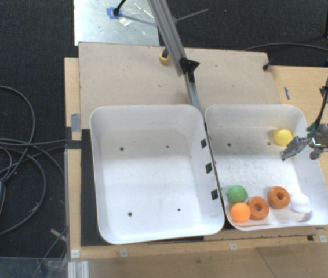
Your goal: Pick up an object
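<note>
Tool (296, 149) sits at the right edge of the frame, over the right rim of the right bin (251, 113); whether it is apart or together I cannot tell, and nothing shows clamped in it. Just to its left, near the bin's upper right corner, lies a yellow ball (282, 136), the nearest thing to take. It looks small, round and light, likely smooth, so it may roll away if nudged; a hold across its widest middle seems safest. Along the lower edge of the same bin cluster a green ball (237, 193), an orange ball (240, 212), two orange rings (258, 208) and a white ball (300, 202), packed close together and harder to single out. Left bin (152, 117) lies beside it on the bench (228, 74).
</note>
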### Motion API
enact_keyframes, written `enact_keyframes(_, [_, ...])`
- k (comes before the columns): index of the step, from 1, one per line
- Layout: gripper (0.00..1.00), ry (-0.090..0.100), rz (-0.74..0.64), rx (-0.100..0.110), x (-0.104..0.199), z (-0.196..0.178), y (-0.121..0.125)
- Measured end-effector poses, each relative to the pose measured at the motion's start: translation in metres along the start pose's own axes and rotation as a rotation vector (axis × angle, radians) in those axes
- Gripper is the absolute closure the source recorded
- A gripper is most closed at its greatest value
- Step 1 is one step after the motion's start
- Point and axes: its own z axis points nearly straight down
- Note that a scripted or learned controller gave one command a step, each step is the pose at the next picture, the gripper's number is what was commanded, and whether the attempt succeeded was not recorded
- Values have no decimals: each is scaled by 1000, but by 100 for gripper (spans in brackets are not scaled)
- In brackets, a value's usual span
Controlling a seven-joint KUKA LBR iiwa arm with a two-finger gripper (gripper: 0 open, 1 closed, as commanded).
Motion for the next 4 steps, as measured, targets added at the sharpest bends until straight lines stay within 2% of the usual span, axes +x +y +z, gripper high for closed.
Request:
enact_keyframes(1, [0,-1,0,-4,0,-2,1])
enact_keyframes(3, [0,1,3,2,8,120,3])
enact_keyframes(4, [0,-1,3,-2,9,136,3])
